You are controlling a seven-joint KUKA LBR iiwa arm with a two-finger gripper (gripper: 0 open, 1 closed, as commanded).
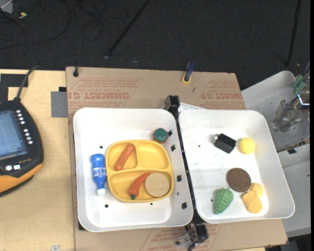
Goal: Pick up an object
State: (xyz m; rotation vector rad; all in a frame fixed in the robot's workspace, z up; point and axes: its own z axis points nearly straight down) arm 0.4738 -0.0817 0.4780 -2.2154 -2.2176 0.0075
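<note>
Two shallow white bins, the left bin (89,124) and the right bin (261,124), are seen side by side on a cardboard-covered bench, with the gripper (290,114) parked at the far right, beyond the right bin's rim and above none of the objects. Whether it is released or clenched cannot be told.

No object has been chosen or lifted. In the left bin are counted one yellow divided plate (139,170), one blue bottle (98,173) just beside it, and one small green ball (160,135) near the plate's top corner. On the plate are carried two red-orange sausage-like pieces (124,156) and one tan round disc (157,184). In the right bin are counted one black block (225,143), one yellow ball (246,146), one brown cookie (238,179), one green bumpy piece (223,201) and one cluster of yellow pieces (253,197).

Trouble is judged likeliest at the crowded lower group, where the cookie, the green piece and the yellow cluster lie touching or nearly so: a neighbour could be nudged or two things pinched. The balls could be rolled aside by an off-centre closure.
</note>
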